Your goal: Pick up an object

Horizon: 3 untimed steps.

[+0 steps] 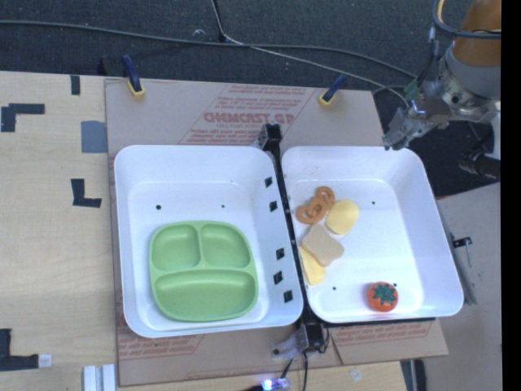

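Note:
The right bin (pixel 399 226) holds a brown pretzel (pixel 316 206), a pale yellow round piece (pixel 342 216), a tan bread slice (pixel 323 244), a yellow wedge (pixel 312 268) and a red tomato (pixel 382 296). The first four lie clustered near the divider; the tomato sits alone at the front. My gripper (pixel 396 137) hangs over the back right corner of that bin, above its rim and well away from every item. Nothing shows in its grasp.
A green divided plate (pixel 202 270) lies in the left bin (pixel 130 173). Both bins rest on a cardboard sheet (pixel 236 112) held by two clamps at the back. Cables run across the dark floor behind. Bare bin floor lies between the tomato and the cluster.

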{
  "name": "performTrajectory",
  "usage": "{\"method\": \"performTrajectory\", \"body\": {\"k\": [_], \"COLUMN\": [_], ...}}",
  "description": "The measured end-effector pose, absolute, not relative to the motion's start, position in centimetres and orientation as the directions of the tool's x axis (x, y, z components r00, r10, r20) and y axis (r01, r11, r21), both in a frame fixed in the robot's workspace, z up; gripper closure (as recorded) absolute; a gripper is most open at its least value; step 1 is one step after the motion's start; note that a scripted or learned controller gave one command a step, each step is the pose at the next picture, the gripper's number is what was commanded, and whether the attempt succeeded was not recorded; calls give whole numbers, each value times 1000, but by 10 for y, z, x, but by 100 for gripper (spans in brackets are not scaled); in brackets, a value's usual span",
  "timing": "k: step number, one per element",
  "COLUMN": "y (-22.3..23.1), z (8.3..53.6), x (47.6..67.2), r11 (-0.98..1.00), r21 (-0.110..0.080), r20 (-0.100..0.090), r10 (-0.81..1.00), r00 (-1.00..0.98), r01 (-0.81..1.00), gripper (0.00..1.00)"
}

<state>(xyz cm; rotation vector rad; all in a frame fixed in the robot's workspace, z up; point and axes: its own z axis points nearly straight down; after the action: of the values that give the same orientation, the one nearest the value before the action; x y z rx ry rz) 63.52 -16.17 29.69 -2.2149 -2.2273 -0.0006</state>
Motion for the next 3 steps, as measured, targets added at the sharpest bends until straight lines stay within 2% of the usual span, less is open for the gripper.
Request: {"method": "performTrajectory", "body": {"k": [2, 3], "y": [-52, 8], "z": [291, 269], "x": [633, 632], "r11": [6, 7], "r21": [-1, -3], "r20": [1, 1], "r10": [1000, 1000], "r00": [-6, -7], "r01": [1000, 1000], "gripper": [100, 100]}}
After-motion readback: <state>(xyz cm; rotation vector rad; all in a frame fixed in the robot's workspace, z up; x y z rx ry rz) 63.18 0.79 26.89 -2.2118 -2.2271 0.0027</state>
